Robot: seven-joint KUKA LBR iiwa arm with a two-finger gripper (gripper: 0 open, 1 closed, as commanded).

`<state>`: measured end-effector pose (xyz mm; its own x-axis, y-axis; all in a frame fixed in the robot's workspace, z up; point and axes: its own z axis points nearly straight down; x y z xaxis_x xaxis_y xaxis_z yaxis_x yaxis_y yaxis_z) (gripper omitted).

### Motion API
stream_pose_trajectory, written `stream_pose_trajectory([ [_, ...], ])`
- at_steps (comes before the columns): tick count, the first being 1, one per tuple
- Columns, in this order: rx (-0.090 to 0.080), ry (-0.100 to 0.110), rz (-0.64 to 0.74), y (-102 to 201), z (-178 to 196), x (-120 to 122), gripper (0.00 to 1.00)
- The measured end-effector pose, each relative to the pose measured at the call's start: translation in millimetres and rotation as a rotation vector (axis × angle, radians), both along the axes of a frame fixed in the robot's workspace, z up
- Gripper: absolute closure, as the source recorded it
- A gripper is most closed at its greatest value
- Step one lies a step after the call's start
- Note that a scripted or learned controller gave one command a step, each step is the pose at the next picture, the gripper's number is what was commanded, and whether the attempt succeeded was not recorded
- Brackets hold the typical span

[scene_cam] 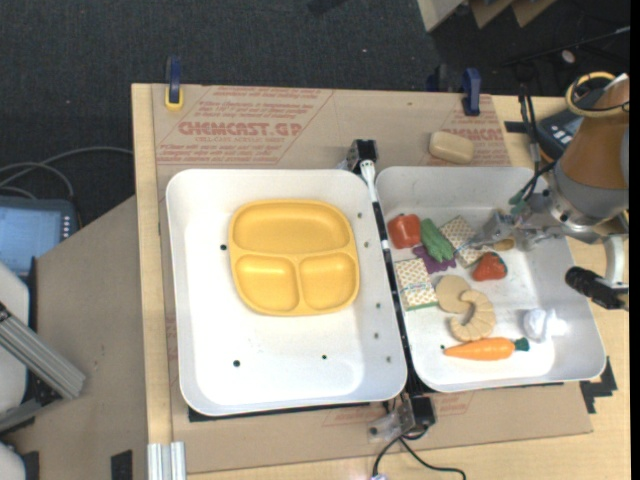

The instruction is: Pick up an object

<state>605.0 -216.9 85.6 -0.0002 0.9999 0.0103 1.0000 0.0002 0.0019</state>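
Hand (497, 234) low over right bin (570, 363)

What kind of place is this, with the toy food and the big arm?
Probably a robotics lab test bench: a robot arm reaches over two white bins, one holding a yellow divided tray, the other toy food such as a carrot.

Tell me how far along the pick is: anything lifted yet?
Nothing looks lifted. The gripper is low in the right bin, beside the strawberry. The carrot and the other toy food lie on the bin floor. Grasping and lifting remain.
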Motion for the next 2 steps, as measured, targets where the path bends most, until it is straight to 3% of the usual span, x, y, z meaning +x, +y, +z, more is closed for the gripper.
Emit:
stream_pose_trajectory([
  [1,0.009,0.018,0.004,0,0,61,0.0],
  [2,-0.001,-0.001,0.004,-1,1,24,0.0],
])
